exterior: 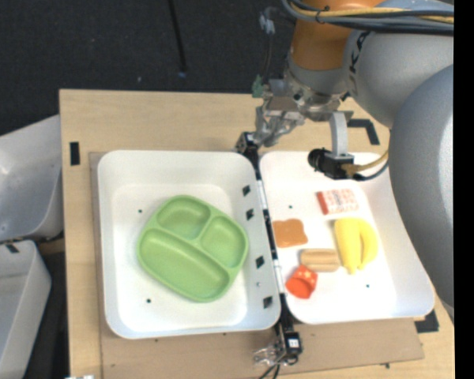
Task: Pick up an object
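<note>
Gripper (262,136) sits at the far end of the seam between the two bins, above their back rims, hanging from the grey arm with its orange band (325,22); whether it is apart or together cannot be told, as the tip is small and dark against the clutter. Nothing is visible between its tips. Left bin (118,306) holds a green divided plate (193,247) with three compartments, lying flat and turned at an angle, roughly central. Right bin (395,290) holds the loose items. From the seam outward: a red piece (301,283) nearest the front, a flat orange-brown square (290,232) beyond it, a tan cylinder (319,259) just beside both, a white packet with red print (337,200) further back, its lettering too small to read, and a yellow banana bunch (355,243) touching the cylinder's right end. All items lie well apart from the gripper.
</note>
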Controlling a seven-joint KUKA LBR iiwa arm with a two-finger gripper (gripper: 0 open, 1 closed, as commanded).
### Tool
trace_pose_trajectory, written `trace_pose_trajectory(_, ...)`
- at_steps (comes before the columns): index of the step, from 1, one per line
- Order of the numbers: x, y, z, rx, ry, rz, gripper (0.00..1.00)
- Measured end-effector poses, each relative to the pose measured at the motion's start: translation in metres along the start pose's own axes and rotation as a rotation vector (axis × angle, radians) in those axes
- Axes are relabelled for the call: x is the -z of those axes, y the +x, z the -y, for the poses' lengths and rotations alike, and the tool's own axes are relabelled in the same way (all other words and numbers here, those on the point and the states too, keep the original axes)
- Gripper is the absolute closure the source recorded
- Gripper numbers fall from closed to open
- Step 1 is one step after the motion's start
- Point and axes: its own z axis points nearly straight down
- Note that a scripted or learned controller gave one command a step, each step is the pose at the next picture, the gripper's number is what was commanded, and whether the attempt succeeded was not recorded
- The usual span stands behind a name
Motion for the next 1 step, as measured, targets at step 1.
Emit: trace_pose_trajectory(1,-0.0128,0.0533,-0.0112,0.002,0.001,-0.001,1.0)
